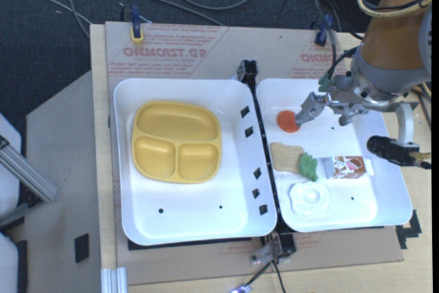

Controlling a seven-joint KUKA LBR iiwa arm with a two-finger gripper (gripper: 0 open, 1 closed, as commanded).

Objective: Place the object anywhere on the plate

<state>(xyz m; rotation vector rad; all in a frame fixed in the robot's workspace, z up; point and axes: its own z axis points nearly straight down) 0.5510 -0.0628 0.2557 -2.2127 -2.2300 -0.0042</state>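
A yellow three-compartment plate (177,141) lies in the left bin (137,216) with nothing on it. The right bin (384,206) holds a red round slice (288,121), a tan bread slice (285,156), a green broccoli piece (308,166), a red-and-white packet (348,166) and a white fried egg (309,198). My gripper (328,112) hangs over the back of the right bin, just right of the red slice. It is open, and nothing sits between its fingers. The left fingertip (306,110) is close beside the red slice.
A black divider with clips (255,147) runs between the two bins. Blue clamps (137,22) hold the cardboard base at the back. Cables trail over the dark floor behind. A black fitting (392,147) juts in over the right bin's right side.
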